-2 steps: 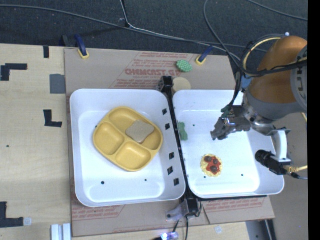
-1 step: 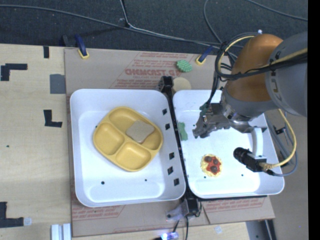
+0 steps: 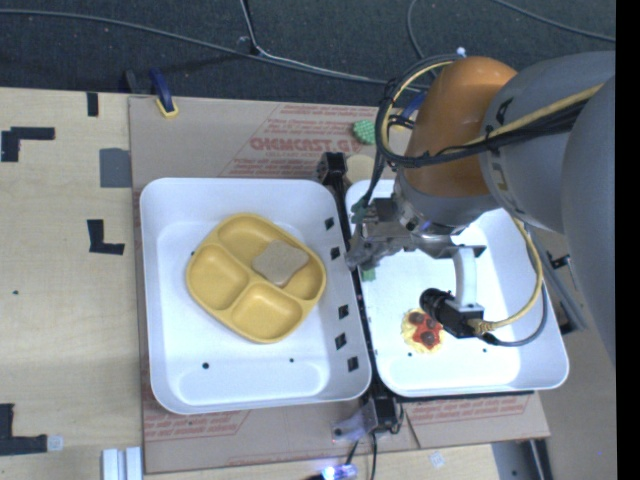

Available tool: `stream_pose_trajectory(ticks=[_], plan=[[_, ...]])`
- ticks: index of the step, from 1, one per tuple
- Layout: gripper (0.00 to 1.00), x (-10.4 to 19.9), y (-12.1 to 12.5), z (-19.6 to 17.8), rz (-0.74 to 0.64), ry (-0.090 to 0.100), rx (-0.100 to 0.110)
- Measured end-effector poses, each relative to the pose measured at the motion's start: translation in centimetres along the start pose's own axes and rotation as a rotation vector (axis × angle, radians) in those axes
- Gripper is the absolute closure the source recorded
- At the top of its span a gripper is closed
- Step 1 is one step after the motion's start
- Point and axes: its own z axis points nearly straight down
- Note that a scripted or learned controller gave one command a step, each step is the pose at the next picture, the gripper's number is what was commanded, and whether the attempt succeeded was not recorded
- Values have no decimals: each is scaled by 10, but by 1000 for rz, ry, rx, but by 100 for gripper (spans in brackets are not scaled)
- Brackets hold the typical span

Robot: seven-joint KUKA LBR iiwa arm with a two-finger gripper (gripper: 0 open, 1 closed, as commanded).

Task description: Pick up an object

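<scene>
My gripper (image 3: 366, 251) hangs low over the left edge of the right bin (image 3: 520, 368), next to the divider between the bins. A small green piece (image 3: 367, 271) shows just beneath it; whether the gripper has hold of it I cannot tell. A small red, yellow and dark object (image 3: 424, 330) lies on the right bin's floor, to the lower right of the gripper. In the left bin (image 3: 240, 378), a yellow divided plate (image 3: 235, 288) carries a tan square block (image 3: 280, 261) in its upper right compartment.
The grey arm with its orange band (image 3: 460, 118) covers the upper half of the right bin. A black cable connector (image 3: 445, 308) hangs just above the red and yellow object. A green thing (image 3: 364, 131) lies on the cardboard behind the bins.
</scene>
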Motion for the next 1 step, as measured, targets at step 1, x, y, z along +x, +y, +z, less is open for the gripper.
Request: stream_pose_trajectory(ticks=[1], plan=[[100, 62, 5, 1, 0, 0, 0]])
